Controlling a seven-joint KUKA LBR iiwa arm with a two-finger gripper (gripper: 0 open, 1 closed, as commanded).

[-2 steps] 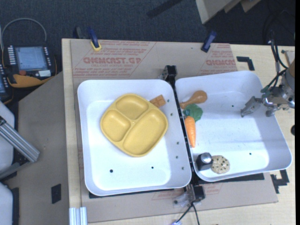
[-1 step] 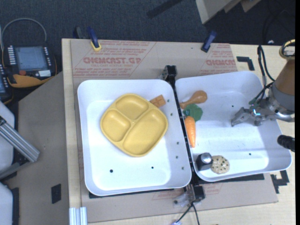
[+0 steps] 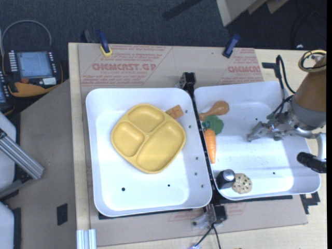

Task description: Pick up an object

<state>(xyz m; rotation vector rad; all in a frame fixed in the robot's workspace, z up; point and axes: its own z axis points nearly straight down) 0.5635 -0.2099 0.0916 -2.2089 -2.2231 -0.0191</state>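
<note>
Four small things sit in the right bin (image 3: 270,188): a carrot (image 3: 210,145) with its green top (image 3: 213,124), a tan wooden spoon-like piece (image 3: 215,109), a cookie (image 3: 241,182) and a little dark round thing with a pale cap (image 3: 226,177). All of them hug the left wall of that bin, right by the divider. Over in the left bin (image 3: 150,198) a yellow divided plate (image 3: 149,138) takes up most of the room, with a small orange-brown block (image 3: 175,111) poking out at its upper right edge

Meanwhile the gripper (image 3: 251,136) hovers over bare white floor in the middle of the right bin, well apart from everything. Fingers look splayed a little and there's nothing between them, so it's carrying zip

What worries me: if it just drops where it is, it closes on air. And if it heads for the pile, everything is jammed against the wall, so one finger probably hits the rim or the divider before it gets around anything. The carrot, its greens and the spoon piece are touching or nearly so, meaning a grab could snag two at once or shove one away. Cookie's flat, likely to slip out. Carrot seems like the best bet to me, long and narrow enough to pinch across
</note>
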